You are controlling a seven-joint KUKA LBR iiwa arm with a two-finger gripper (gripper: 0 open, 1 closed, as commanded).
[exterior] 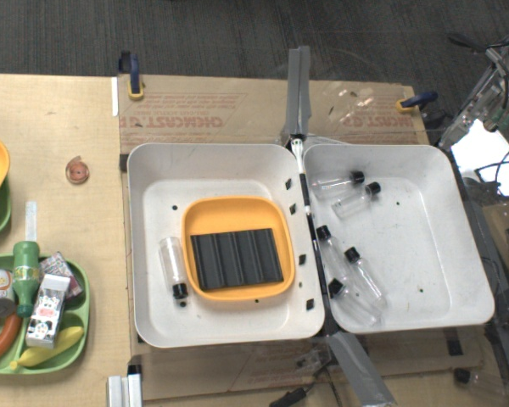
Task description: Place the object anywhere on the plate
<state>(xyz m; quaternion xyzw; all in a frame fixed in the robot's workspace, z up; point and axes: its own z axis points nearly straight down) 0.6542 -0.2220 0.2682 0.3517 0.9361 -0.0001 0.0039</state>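
your orange plate [236, 216] sits in the left bin [148, 185], with a dark ridged block [237, 258] covering most of its middle. one clear vial with a black cap [172, 266] lies on the bin floor just beside the plate's left rim, apart from it and not yet on it. several more clear vials [348, 185] lie scattered along the left side of the right bin [441, 253]. you cannot tell the state of the claw from this view.

watch for trouble: the vials are round and clear, so they will likely roll or slip from a grasp. the ridged block leaves little bare plate, so a vial dropped there may roll off over the rim.
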